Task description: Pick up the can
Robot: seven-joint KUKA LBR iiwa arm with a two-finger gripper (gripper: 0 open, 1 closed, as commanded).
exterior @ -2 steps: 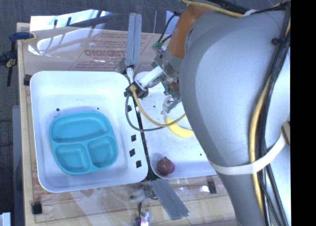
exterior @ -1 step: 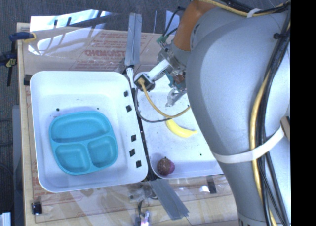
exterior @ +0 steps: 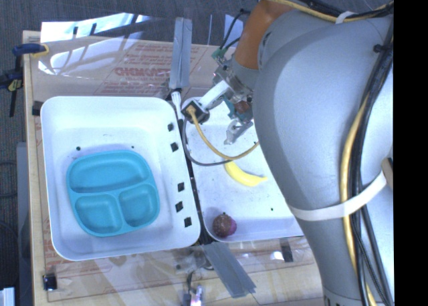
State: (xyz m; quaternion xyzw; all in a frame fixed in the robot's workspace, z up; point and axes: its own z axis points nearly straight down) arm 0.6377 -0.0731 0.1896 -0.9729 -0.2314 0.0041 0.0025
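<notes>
Camera view gives no sure sight of the can; I cannot find it in either bin, and it may lie under the big grey arm (exterior: 314, 137) that covers much of the right bin. So the task looks not done: nothing is seen lifted.

The pincer (exterior: 235, 121) hangs over the far part of the right bin (exterior: 267, 230), above its white floor, and whether its fingers are open or closed I cannot tell (they are small and mixed with cables). I see nothing held between them.

In the right bin lie a yellow banana (exterior: 244, 176) near the middle and a dark reddish round fruit (exterior: 224, 224) at the near left corner, well apart from the pincer.

The left bin (exterior: 53, 164) holds a blue tray with three compartments (exterior: 112, 192), lying flat toward its near side, and the compartments look empty.

What is left, I judge, is the whole work: to find the can, close on it and lift it.
</notes>
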